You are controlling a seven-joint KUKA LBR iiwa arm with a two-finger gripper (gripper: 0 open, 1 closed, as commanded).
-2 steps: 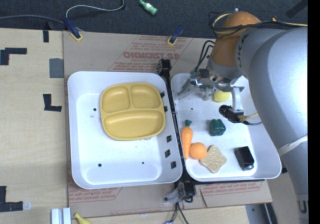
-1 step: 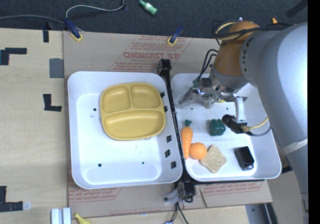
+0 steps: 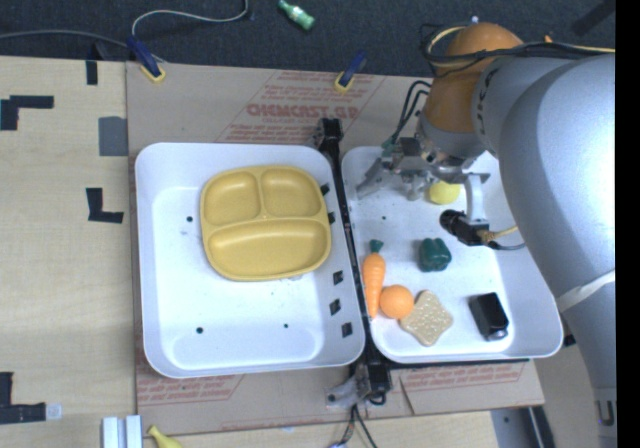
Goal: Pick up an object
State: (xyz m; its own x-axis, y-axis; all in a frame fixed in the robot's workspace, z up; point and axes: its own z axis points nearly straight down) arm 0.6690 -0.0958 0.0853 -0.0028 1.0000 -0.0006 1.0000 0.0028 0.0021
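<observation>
While the pincer (image 3: 425,176) is hovering in the right bin (image 3: 530,336), grip state impossible to tell, a small yellow object (image 3: 444,192) is sitting just beside it, partly hidden, rounded.

robot lab | taped cardboard (image 3: 300,106) bench – twin white bins (image 3: 160,236) – loose cables (image 3: 190,16) – toy food

Two bins are sitting side by side on the bench, the left bin (image 3: 160,266) holding a divided plate (image 3: 266,221) in its rear half. In the right bin (image 3: 530,321), a carrot (image 3: 372,279) is lying along the left wall with a round fruit (image 3: 396,301) touching it and a flat slice (image 3: 428,318) just right of that. A leafy vegetable (image 3: 434,254) is lying behind these, a small block (image 3: 489,315) is resting near the front right corner, and the gripper (image 3: 415,174) is hanging over the rear, beside a rounded item (image 3: 443,191).
</observation>
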